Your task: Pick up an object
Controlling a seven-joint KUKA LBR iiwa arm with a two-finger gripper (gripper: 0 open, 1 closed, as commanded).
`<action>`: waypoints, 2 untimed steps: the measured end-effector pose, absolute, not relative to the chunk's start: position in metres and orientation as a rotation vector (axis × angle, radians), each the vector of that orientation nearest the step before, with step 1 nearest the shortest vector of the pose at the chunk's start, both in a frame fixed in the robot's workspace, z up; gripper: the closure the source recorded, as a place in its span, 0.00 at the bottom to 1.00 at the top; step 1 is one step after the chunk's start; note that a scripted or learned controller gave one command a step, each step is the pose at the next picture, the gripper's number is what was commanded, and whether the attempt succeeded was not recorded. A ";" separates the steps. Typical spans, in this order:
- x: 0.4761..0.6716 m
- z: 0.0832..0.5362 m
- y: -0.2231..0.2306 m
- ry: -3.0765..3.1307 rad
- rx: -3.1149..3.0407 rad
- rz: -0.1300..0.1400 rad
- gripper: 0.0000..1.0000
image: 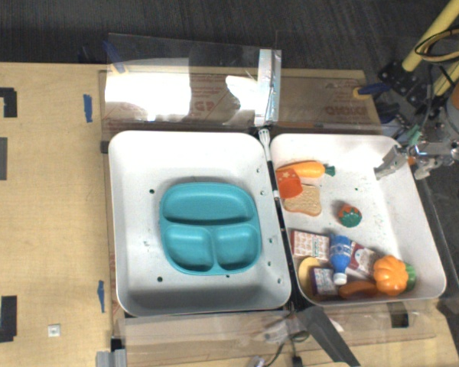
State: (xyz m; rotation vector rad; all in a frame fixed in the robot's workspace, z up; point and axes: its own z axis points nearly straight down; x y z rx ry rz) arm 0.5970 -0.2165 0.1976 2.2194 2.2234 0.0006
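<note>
gripper (402,159) sits at the right bin (413,228) rim, holding nothing; finger state we can't tell. pumpkin (390,274) looks light, rigid, slick: we'd pinch its sides.

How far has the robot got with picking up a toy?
Nothing looks picked up yet. The two-finger gripper sits over the upper right edge of the right white bin, with no toy seen in it. The orange toy pumpkin, the slice of toy bread and the rest lie in that bin. Reaching in, grabbing and lifting are all left.
</note>
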 end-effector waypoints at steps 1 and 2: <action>0.609 0.140 -0.152 2.215 2.235 -0.002 0.00; 0.562 0.087 -0.169 2.166 2.271 0.005 0.00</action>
